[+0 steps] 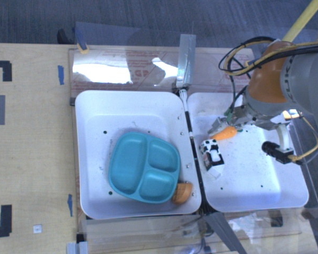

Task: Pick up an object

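**Claw low over the orange piece in the right bin**

At the left of the frame the wooden bench [26, 142] carries the left bin [90, 110], which holds a blue divided plate [144, 166] at its centre. A small brown object [182, 192] lies just beside the plate's lower right edge. Right of the divider, in the right bin [254, 189], a black-and-white object [212, 153] sits near the bin's left wall. Just above it lies an orange carrot-shaped piece [224, 134]. The claw [234, 119] hangs touching or just over that piece; whether it grips cannot be told.
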You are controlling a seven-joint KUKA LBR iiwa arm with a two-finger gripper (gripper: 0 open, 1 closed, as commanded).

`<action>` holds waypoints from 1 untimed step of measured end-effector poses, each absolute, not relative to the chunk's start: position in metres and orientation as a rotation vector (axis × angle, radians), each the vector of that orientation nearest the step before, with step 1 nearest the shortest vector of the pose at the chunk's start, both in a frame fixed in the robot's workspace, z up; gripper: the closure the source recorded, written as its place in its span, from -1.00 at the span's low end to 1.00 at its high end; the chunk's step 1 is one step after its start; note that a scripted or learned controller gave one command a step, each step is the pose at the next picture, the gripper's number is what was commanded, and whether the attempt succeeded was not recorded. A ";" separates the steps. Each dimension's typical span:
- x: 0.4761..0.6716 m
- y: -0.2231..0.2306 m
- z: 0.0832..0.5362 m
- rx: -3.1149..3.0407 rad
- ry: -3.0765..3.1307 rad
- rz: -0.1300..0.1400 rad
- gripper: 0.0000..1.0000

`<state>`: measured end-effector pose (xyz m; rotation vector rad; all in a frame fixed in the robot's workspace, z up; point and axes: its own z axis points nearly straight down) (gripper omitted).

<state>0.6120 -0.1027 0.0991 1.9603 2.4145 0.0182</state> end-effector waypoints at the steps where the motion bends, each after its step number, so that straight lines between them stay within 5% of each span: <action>1: 0.615 -0.103 0.112 1.953 2.408 0.024 1.00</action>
